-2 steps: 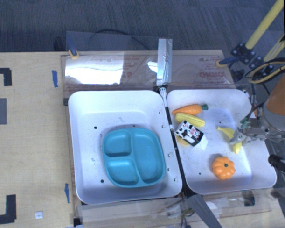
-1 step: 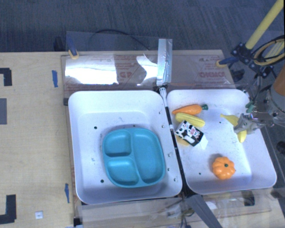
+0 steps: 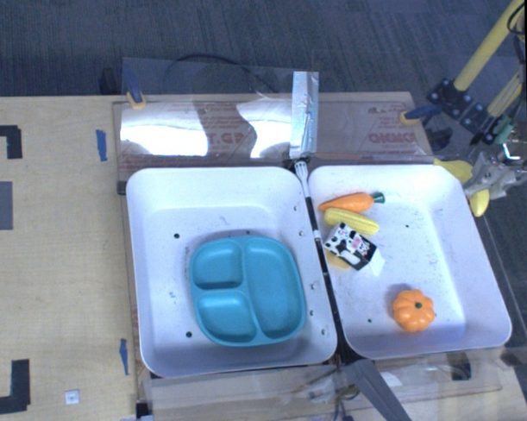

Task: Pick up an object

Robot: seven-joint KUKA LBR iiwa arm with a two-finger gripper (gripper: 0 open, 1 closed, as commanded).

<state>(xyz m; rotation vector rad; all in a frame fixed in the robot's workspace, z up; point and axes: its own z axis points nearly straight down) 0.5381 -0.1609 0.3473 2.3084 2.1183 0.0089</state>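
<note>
Left bin (image 3: 153, 252): blue divided plate (image 3: 247, 289). Right bin (image 3: 447, 268): toy carrot (image 3: 348, 202) at top left, corn cob (image 3: 350, 221) just below, black-and-white cow-print item (image 3: 350, 245) beneath, toy pumpkin (image 3: 413, 310) apart, lower right.

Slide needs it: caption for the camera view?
Blue tray in the left bin; carrot, corn, cow-print toy and pumpkin in the right bin.

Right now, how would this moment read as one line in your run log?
phase: before pick | left bin: blue tray | right bin: carrot, corn, black-and-white toy, pumpkin | nothing lifted
</note>
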